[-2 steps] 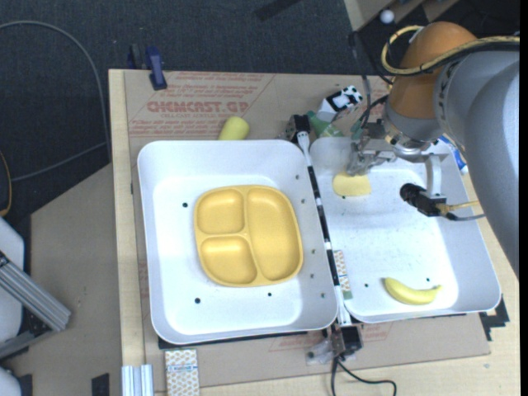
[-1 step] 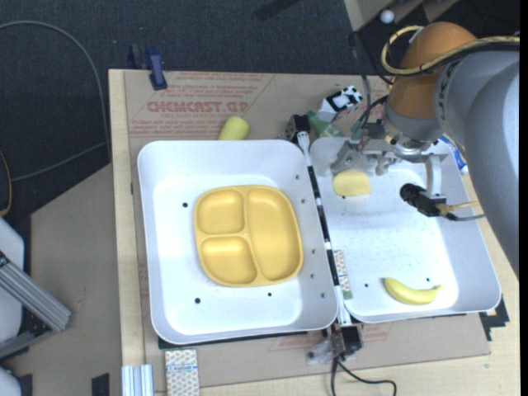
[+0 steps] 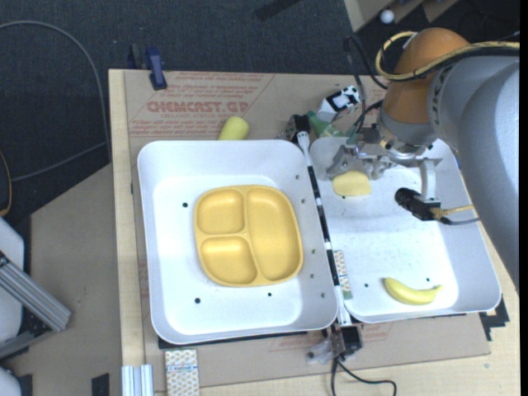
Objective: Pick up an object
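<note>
Starting over at 9 o'clock: your left bin [image 3: 165, 246] holds just the yellow divided plate [image 3: 247, 234], sitting mid-bin with white floor all around it. Loads of room there, but nothing small to grab. Up at about 11 o'clock a little yellow piece [image 3: 234, 128] sits outside the bins on the desk [image 3: 124, 122], near the left bin's far rim, so ignore that one.

The action's in the right bin [image 3: 375, 246]. The gripper [image 3: 360, 162] is at roughly 1 o'clock in the view, right over a pale yellow lump [image 3: 352, 185] in that bin's far-left corner. Can't tell whether the gripper is wide or narrow; the wrist and cabling bury it, and I can't see the lump actually between anything, so don't count it as held.

What I'd worry about: that lump is near the divider between the bins [image 3: 318, 205] and the far wall. If you come down off-centre, you probably nudge it into the corner or clip the rim. It looks rounded, so it could squirt out.

Easier target: the banana [image 3: 411, 290] at 5 o'clock, lying flat with bare floor around it, though it's near the bin's front rim.
</note>
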You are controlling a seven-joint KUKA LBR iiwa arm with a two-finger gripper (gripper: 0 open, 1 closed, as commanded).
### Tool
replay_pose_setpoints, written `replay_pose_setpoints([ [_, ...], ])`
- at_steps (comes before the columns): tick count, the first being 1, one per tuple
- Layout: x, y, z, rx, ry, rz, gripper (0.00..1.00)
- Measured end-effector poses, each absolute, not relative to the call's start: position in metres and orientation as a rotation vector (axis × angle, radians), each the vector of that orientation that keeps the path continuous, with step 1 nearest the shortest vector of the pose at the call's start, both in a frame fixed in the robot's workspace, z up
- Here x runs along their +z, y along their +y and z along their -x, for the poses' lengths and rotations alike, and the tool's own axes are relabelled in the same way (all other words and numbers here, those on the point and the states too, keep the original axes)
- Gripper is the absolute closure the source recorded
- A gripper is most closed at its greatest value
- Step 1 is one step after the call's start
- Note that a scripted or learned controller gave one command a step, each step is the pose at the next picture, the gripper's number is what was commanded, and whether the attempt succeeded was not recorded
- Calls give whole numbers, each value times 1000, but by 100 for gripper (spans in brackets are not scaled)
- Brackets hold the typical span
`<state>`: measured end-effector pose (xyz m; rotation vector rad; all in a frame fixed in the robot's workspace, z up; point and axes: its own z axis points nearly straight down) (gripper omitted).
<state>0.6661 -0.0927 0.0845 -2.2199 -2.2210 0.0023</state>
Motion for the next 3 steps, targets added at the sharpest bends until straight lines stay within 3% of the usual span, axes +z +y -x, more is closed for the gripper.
replay_pose_setpoints([
  [1,85,-92,-666,2,-2221,2220,0],
  [2,96,-93,-668,-3,-2225,2224,100],
  [3,96,-93,-668,-3,-2224,2224,0],
])
